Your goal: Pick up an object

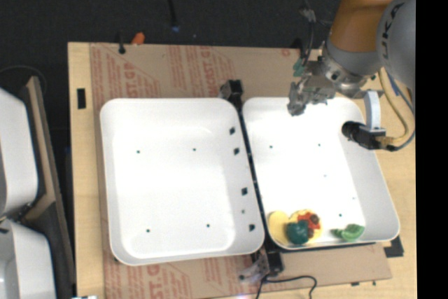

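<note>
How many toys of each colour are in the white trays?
Yellow rounded toy: 1
Teal rounded toy: 1
Red and orange small toy: 1
Green small toy: 1
Total: 4, all in the right white bin.

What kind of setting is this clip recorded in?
Probably a lab bench for robot grasping trials: two white bins sit side by side on a cardboard sheet, a grey-and-orange robot arm reaches in, and small toys lie in the right bin's corner.

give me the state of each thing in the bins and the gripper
gripper: over the right bin's far edge, nothing seen between its fingers
yellow object: lying in the right bin's near corner
teal and red object: resting against the yellow one
green object: lying apart, near edge
</note>
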Controlling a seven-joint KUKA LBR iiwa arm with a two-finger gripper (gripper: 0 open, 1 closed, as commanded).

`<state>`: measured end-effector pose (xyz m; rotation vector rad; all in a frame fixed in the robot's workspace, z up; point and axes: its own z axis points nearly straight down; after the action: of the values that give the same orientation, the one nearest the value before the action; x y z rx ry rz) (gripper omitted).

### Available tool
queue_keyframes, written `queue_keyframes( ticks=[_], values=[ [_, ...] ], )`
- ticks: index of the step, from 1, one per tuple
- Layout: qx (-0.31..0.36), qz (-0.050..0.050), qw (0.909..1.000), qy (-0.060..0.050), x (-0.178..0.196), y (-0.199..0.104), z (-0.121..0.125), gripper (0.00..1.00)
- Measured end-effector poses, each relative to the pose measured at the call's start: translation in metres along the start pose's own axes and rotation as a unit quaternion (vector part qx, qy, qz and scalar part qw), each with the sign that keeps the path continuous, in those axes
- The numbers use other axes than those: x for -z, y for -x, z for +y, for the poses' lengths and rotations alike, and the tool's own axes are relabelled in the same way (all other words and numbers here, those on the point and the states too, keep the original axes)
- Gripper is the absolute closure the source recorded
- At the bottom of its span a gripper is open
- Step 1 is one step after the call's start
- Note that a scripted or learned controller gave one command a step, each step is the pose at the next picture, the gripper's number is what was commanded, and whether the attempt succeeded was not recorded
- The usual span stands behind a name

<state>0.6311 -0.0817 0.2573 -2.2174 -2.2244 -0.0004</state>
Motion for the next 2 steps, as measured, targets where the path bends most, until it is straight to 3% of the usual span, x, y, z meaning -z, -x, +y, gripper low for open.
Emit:
queue_keyframes(
  ticks=[2],
  values=[
    [0.0,0.0,1.0,0.001,0.003,-0.114,0.01,1.0]
  ],
)
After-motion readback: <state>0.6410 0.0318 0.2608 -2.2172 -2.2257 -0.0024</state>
